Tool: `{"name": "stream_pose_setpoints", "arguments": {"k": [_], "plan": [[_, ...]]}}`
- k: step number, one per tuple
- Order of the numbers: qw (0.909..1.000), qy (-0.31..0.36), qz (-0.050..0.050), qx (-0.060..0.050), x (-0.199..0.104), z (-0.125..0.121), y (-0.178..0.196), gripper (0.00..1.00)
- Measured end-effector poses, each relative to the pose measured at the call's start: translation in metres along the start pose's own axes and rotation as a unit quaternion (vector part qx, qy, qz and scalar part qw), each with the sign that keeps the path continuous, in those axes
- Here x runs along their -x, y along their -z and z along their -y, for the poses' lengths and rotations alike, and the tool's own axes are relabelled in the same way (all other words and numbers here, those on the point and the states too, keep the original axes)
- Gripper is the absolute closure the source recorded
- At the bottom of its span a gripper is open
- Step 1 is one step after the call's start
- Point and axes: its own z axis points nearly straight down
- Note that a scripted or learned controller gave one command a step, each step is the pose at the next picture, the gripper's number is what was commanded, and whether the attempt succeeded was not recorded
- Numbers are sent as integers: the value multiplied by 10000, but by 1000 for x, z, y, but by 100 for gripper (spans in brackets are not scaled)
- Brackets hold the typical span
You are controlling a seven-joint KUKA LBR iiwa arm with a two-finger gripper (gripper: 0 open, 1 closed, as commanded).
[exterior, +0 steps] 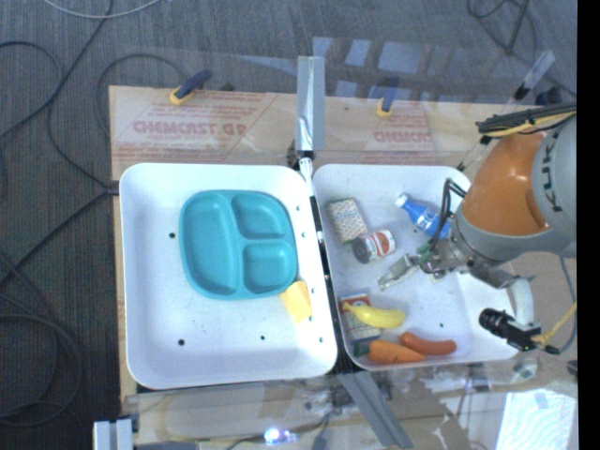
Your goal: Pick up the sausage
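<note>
While the arm reaches in from 3 o'clock, its pincer (pixel 398 273) hangs spread and holding nothing over the middle of the right bin (pixel 487 340). At that bin's 6 o'clock edge lies the sausage (pixel 428 345), touching a carrot (pixel 394 352), with a banana (pixel 377 317) just above.

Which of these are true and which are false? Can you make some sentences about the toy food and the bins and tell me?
1. The reddish-brown sausage lies in the right white bin. True.
2. The teal divided plate sits in the right bin. False: it is in the left white bin.
3. The yellow banana lies near the sausage. True.
4. The gripper holds the sausage. False: the sausage lies apart from it, by the bin's near wall.
5. The orange carrot rests on the teal plate. False: it lies beside the sausage.
</note>
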Motion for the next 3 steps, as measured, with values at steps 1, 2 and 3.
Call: {"name": "stream_pose_setpoints", "arguments": {"k": [1,2,3], "plan": [[9905,1373,39,81,6,31,-33,0],[9991,-424,24,96,46,36,-33,0],[9997,-227,69,96,14,33,-32,0]]}}
